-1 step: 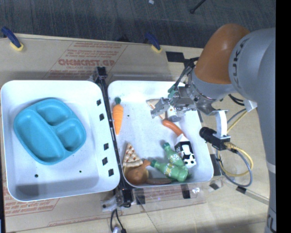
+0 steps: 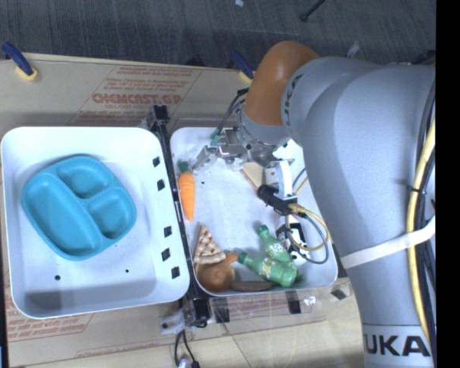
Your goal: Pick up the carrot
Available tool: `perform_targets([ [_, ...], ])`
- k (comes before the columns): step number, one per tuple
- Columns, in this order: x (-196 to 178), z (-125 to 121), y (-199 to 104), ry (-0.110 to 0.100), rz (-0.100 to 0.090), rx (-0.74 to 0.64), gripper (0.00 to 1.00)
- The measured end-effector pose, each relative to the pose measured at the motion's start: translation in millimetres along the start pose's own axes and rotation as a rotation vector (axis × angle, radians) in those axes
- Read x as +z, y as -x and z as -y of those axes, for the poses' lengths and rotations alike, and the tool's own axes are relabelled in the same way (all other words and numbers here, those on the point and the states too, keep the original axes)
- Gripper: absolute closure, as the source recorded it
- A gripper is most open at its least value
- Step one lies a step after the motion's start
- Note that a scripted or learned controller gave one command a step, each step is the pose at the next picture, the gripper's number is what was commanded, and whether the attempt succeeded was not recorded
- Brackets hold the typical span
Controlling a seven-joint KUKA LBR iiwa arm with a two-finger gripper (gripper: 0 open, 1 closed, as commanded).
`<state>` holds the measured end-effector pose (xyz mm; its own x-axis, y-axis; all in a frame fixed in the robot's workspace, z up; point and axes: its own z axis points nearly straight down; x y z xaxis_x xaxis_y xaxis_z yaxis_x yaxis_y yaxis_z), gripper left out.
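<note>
The carrot [image 2: 186, 194] is orange with a small green top. It lies lengthwise against the left wall of the right bin [image 2: 231, 208], in the bin's upper half. My gripper [image 2: 218, 149] hangs low over the bin's top left corner, just above and to the right of the carrot's green end. Nothing is visibly held in it. The grey arm with its orange band covers the bin's right side.
In the right bin, a pizza slice [image 2: 205, 244], a brown piece of food [image 2: 215, 274] and a green bottle [image 2: 274, 264] crowd the near end, and a tan wedge [image 2: 252, 175] lies by the wrist. A blue divided plate [image 2: 77, 204] sits in the left bin [image 2: 31, 297].
</note>
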<state>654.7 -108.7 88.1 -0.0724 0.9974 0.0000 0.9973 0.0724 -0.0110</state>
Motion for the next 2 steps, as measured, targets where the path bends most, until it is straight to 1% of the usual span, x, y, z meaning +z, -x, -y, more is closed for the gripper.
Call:
perform_targets([
  [1,-3.9,-2.9,-15.2,0.003,-0.001,-0.023,0.00],
  [2,-3.4,31.3,-15.2,0.005,0.001,-0.046,0.00],
])
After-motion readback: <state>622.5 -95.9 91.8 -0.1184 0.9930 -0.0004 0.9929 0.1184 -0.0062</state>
